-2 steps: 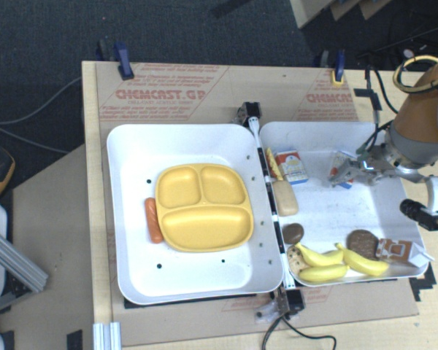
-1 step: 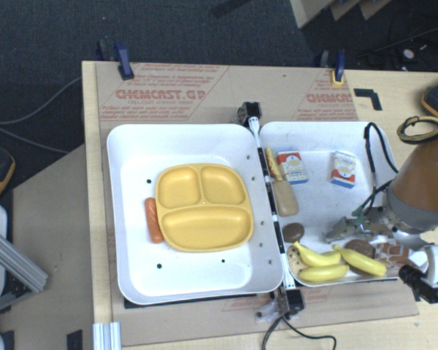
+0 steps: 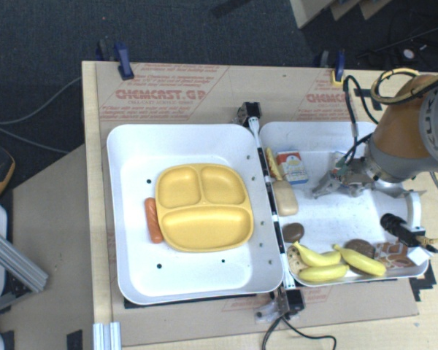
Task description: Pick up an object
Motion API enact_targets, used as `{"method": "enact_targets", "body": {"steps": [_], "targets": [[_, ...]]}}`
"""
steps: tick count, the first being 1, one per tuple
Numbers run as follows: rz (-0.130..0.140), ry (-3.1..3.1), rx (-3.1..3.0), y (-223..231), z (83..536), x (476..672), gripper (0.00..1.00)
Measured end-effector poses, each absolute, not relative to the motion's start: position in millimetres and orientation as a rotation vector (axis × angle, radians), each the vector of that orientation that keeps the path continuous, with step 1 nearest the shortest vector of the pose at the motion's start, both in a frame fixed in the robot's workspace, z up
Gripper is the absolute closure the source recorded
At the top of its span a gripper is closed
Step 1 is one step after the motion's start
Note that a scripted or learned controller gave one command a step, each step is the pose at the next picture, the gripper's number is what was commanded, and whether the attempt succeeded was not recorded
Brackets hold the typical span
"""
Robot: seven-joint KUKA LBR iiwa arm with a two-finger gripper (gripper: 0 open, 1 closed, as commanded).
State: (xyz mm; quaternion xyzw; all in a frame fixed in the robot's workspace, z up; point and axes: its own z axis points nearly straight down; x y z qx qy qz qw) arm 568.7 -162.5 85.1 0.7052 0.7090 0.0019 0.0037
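Bananas (image 3: 328, 262) in right bin (image 3: 314, 133), partly overlapping; gripper (image 3: 336, 183) nearby above bin floor, spread unclear, grasp indiscernible.

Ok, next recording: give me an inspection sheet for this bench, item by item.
Surface: brown board bench bearing a left white bin and a right white bin.
Job's things: right bin holds yellow bananas, a red-and-white carton, a beige block, a brown round piece.
Clutter: yellow divided plate and an orange sausage beside it, in the left bin.
Grippers: two-finger gripper low over the right bin, holding nothing visible.
Cables: black cable near the arm.
Surroundings: dark carpet.
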Motion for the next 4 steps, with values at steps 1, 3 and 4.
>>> {"method": "enact_targets", "body": {"steps": [1,3,4], "targets": [[0.009,2.224,2.208,-125.9,85.8,670.9,0.00],[0.004,2.224,2.221,-84.5,190.7,588.6,1.00],[0.005,2.229,2.214,-27.2,231.8,560.8,1.00]]}}
